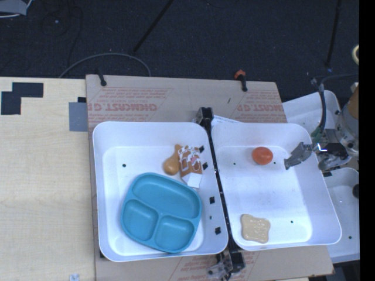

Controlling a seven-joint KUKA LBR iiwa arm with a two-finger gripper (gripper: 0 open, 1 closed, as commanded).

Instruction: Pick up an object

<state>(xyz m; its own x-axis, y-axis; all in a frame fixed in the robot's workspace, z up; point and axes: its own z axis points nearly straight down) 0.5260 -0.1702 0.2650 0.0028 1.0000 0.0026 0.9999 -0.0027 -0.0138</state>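
I find the gripper (304, 157) standing over the right edge of the right bin (328, 206), towards its far right corner, entered from the side the arm reaches from. One dark finger projects inward over the bin floor. I cannot tell from this slant how the claw is set, wide or narrow, and nothing shows between its tips, so I record no hold.

The likeliest target is the red ball (262, 155), lying on the floor of the right bin near its far edge, about midway along it. It sits near the gripper but apart from it, with bare white floor between. I judge the gripper is placed there because the ball is the nearest object on its line of reach.

A flat beige piece (255, 228) lies at the near edge of the same bin, towards its left corner, well apart from the gripper. Its flatness would make it a poor first choice.

The left bin (111, 157) carries a blue divided plate (159, 212) across its near half, and a brown and white toy cluster (184, 161) against its right wall, just beyond the plate's far edge.

In my assessment the pick is not yet made; approach and descent remain. A round ball may roll away from closing fingers.
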